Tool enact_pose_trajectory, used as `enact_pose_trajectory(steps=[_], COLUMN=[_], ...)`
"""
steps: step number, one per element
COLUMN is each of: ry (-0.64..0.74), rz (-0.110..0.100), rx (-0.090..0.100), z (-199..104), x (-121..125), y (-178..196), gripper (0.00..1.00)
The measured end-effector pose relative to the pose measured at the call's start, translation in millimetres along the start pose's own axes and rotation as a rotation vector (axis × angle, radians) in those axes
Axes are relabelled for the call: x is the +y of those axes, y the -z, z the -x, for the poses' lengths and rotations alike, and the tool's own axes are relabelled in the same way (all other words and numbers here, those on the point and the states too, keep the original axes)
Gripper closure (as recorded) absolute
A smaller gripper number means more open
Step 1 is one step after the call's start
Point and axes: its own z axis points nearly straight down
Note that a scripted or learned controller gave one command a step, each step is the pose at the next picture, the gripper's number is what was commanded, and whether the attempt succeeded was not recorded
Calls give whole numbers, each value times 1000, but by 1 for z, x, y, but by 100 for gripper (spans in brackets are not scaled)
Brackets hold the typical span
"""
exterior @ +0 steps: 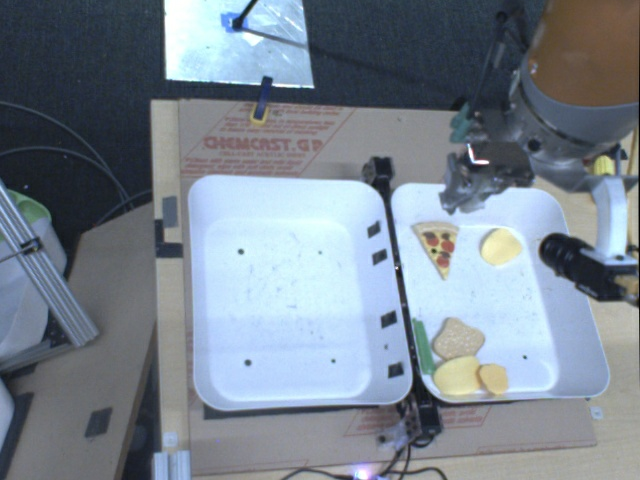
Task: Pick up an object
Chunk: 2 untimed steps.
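Pizza slice (438, 247): lies in your right bin (560, 368) just below the tool (470, 190), tip pointing toward the camera; tool's opening cannot be told.

Metal sheet (238, 26), perhaps foil, beyond bench (262, 136)

Two shallow white plastic bins, the left one (285, 293) scuffed and faintly speckled, the right one (560, 308) smooth with a soft sheen. Under them, a matt brown cardboard sheet (270, 143) with red print. Far left, a shiny, crinkled silver foil square (238, 26) catches the light. The grey metal gripper (470, 188) looks dull, the arm's orange band (590, 18) smooth.
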Motion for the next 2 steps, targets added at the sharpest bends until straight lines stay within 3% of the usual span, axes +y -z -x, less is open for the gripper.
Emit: enact_pose_trajectory(steps=[1,2], ry=[9,1], rz=[-11,-8], rx=[0,-1], z=[-48,19], x=[1,-1], y=[-76,-90], gripper=[100,100])
